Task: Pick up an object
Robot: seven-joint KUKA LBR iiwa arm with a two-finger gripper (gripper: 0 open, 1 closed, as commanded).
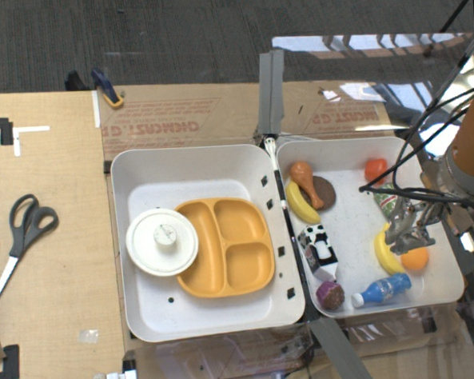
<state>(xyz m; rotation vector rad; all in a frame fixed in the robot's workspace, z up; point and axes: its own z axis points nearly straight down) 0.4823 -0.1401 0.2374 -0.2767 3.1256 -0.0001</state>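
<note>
The jaws (pixel 403 237) hang low in the right bin (pixel 347 218); open or closed, I cannot tell. A yellow fruit (pixel 382 249) sits right against them, an orange (pixel 415 259) just below. Further below lies a blue bottle (pixel 383 290), and well left, a banana (pixel 301 202).

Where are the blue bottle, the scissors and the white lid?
blue bottle (pixel 385 289), camera view, middle of its body.
scissors (pixel 27 219), camera view, black handles.
white lid (pixel 162 241), camera view, flat top beside the knob.
</note>
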